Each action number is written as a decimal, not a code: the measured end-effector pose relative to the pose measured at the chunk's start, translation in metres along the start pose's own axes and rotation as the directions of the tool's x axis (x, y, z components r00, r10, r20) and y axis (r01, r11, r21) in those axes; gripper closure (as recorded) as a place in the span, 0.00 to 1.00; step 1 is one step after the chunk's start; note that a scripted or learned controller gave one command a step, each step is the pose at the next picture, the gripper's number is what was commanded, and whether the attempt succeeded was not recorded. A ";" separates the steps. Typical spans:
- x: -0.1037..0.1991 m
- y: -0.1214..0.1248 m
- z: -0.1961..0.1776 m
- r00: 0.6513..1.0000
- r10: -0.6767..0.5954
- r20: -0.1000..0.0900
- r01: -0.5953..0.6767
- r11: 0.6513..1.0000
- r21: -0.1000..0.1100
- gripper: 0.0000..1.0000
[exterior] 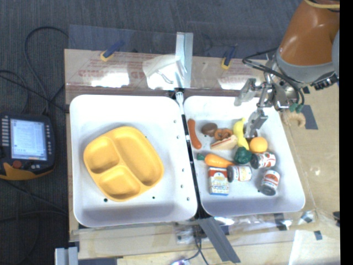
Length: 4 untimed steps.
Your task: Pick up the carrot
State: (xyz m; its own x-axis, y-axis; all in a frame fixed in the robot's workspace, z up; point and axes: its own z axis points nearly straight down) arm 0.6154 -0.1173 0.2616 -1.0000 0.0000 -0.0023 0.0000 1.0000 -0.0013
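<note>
1. Camera view, the step in hand: the claw [255, 120] hangs over the upper right part of the right bin [292, 195], its tip close above a banana [239, 130] and an orange [258, 144]. I judge this to be the approach stage; nothing is between its parts, and the carrot [216, 160] is not lifted.

2. Where the carrot is: it lies in the right bin, near the middle of the frame and a little to the right, pointing sideways with its green end toward the left. It is below a sandwich-like toy [223, 142], beside a green vegetable [242, 155] and just above a small carton [219, 181].

3. The next move, as I judge it: the claw must shift left and down in the frame, away from the banana, then descend over the carrot's body. The crowding calls for care, since neighbours sit near on several sides.

4. Other things: a sausage [193, 133] lies along the right bin's left wall; cans [269, 181] stand in its lower right. The left bin [83, 203] holds a yellow divided plate [122, 162].

5. Hard to make out: I cannot tell whether the claw is released or clenched, as its tip is small and blurred against the white bin. The arm [309, 35] is cut off at the upper right of the frame.
</note>
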 end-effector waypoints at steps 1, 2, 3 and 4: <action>0.090 0.034 0.081 0.999 -0.045 -0.010 0.045 0.999 -0.003 0.00; 0.078 0.075 0.078 1.000 0.003 -0.001 -0.003 1.000 -0.003 0.00; 0.064 0.096 0.077 0.973 -0.232 0.000 0.232 0.973 -0.002 0.00; 0.115 0.072 0.077 1.000 0.005 -0.003 -0.005 1.000 -0.001 0.00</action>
State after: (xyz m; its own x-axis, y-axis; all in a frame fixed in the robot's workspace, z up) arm 0.5002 -0.0451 0.1838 -1.0000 0.0049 0.0003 0.0049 1.0000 0.0000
